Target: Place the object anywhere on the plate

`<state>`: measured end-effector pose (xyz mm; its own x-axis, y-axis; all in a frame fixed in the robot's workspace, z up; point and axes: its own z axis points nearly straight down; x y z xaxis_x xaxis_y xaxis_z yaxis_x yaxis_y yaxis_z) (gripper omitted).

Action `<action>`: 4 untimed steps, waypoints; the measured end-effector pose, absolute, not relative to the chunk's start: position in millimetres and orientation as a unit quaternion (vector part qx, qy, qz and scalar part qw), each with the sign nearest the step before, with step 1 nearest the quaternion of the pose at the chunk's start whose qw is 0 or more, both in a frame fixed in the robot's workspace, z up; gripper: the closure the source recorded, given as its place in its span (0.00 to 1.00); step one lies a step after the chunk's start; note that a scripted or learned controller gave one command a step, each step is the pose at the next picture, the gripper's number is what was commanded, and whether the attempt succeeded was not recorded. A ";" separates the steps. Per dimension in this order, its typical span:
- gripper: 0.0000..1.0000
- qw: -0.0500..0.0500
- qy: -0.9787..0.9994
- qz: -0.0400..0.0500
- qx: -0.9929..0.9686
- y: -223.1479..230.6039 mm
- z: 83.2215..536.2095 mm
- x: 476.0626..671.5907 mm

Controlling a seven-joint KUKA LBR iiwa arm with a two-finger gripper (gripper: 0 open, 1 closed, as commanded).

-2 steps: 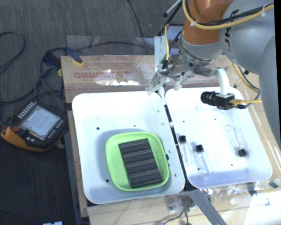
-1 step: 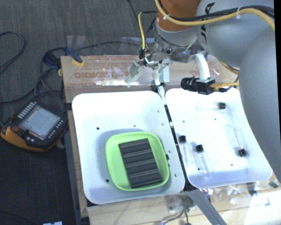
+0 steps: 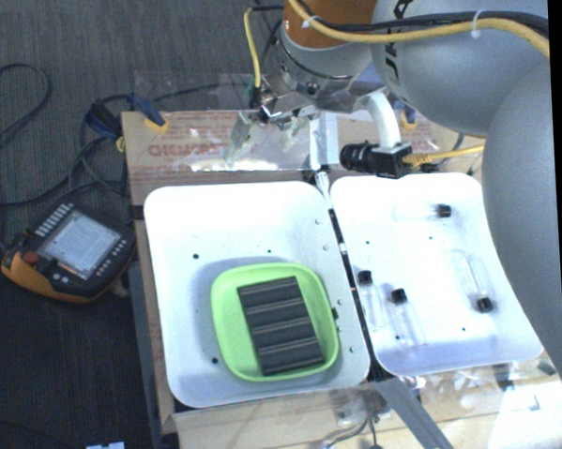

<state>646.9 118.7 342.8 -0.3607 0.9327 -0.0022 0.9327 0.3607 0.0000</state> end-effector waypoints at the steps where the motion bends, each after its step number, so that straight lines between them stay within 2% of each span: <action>1: 0.00 0.001 0.832 -0.001 0.556 153.2 337.9 668.9; 2: 0.00 0.001 0.824 -0.001 0.567 188.3 332.1 668.7; 3: 0.00 0.000 0.804 -0.002 0.595 201.4 275.5 659.3; 4: 0.00 0.001 0.798 -0.002 0.602 160.3 248.5 668.6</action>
<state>668.6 160.3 248.5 -0.2744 0.9616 -0.0031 0.9616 0.2744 -0.0016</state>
